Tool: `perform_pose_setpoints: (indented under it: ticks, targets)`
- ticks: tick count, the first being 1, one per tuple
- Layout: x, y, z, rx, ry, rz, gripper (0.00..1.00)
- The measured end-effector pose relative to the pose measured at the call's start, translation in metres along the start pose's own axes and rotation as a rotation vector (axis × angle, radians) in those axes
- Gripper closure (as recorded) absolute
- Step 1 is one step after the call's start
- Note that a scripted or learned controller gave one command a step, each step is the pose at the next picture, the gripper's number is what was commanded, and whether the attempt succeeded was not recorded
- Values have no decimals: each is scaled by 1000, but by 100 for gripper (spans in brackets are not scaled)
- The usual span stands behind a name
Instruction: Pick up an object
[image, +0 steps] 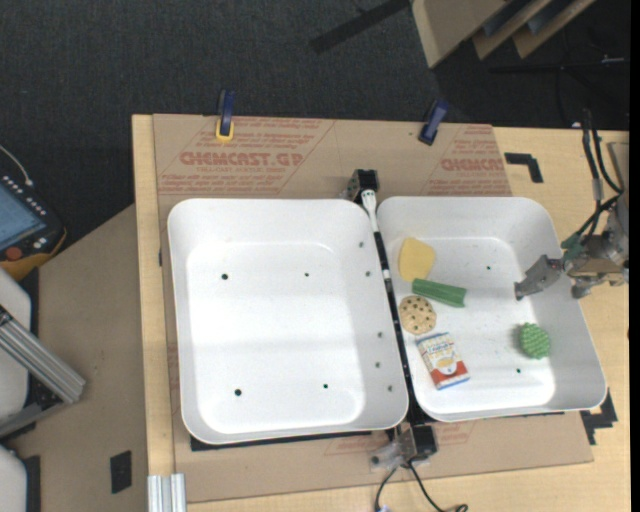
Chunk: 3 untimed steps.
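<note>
Left bin (270, 310): smooth white, rounded corners. Right bin (480, 225): five items, all toward its near-left except one. Yellow wedge (417, 257) lies farthest; green bar (439, 292) just nearer; round speckled cookie (417, 314); small carton (443, 360) nearest; knobbly green lump (535, 341) apart, near right. Gripper (545, 275) sits over the right wall, grasping nothing; finger spread cannot be told.

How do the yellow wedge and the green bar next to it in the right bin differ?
The yellow wedge is pale yellow and broad, tapering to a corner; the green bar is dark green, long and narrow. The yellow wedge lies nearer the bin's far side, the green bar just below it, slanted across the floor. Both rest flat in the right bin, near the divider.
</note>
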<state>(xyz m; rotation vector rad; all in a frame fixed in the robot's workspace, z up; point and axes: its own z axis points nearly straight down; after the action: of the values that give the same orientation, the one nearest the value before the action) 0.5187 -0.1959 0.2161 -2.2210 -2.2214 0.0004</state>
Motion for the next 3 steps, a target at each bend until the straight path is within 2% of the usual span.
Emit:
perform_pose_setpoints:
  ticks: [1, 2, 3]
  targets:
    - [29, 54, -221, -23, -7, -5, 0]
    - [-22, -18, -328, -17, -9, 7, 0]
    - [-18, -14, -331, -8, -6, 0, 100]
